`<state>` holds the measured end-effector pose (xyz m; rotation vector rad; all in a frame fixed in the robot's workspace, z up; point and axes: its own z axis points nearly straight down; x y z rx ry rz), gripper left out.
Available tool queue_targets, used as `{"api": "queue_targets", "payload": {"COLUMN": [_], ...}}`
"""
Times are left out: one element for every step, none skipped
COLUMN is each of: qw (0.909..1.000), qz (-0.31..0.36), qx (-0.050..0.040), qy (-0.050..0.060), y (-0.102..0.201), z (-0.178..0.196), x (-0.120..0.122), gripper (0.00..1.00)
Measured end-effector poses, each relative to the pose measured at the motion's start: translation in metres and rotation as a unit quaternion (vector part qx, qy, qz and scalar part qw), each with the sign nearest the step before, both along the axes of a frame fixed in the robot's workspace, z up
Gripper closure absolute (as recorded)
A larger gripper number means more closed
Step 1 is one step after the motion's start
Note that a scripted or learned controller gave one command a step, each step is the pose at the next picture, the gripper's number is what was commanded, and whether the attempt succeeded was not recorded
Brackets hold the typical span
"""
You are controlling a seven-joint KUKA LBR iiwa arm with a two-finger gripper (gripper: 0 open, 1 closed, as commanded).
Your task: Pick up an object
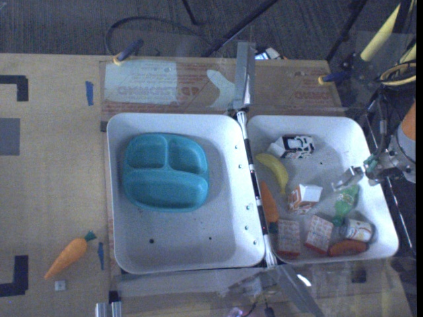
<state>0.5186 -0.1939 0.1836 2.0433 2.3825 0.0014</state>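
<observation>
A: Where does the gripper [355, 174] sit?

B: Over the right bin [330, 125], near its right wall. The arm [396, 156] comes in from the right edge, its wrist over the bin's rim and its pale fingers pointing left and a little down.

A: Are they spread or pressed together?

B: I cannot tell; they blur into the white floor.

A: What lies closest to it?

B: A green bottle [346, 201] just below the tip, near but not between the fingers. Left of that is a small white and orange carton [304, 197], and further left a banana [274, 170] beside a long orange piece [268, 203] along the divider.

A: And the rest?

B: A black and white toy [296, 146] towards the back, two red and white packets [289, 235] [319, 233] at the front, with a small can [357, 229] and an orange-red thing [347, 247] in the front right corner. All well apart from the fingers.

A: The left bin [173, 253]?

B: It holds a teal divided plate [165, 171]. A toy carrot [67, 255] lies on the bench, left of it.
</observation>
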Motion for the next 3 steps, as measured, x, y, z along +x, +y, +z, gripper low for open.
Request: {"api": "queue_targets", "payload": {"qw": [1.0, 0.9997, 0.9997], "qz": [0.0, 0.026, 0.025], "qx": [0.0004, 0.0011, 0.0006], "qy": [0.0, 0.002, 0.0], "y": [-0.008, 0.018, 0.017], "z": [-0.089, -0.083, -0.073], "x": [0.016, 0.004, 0.004], "gripper": [0.0, 0.0, 1.0]}}
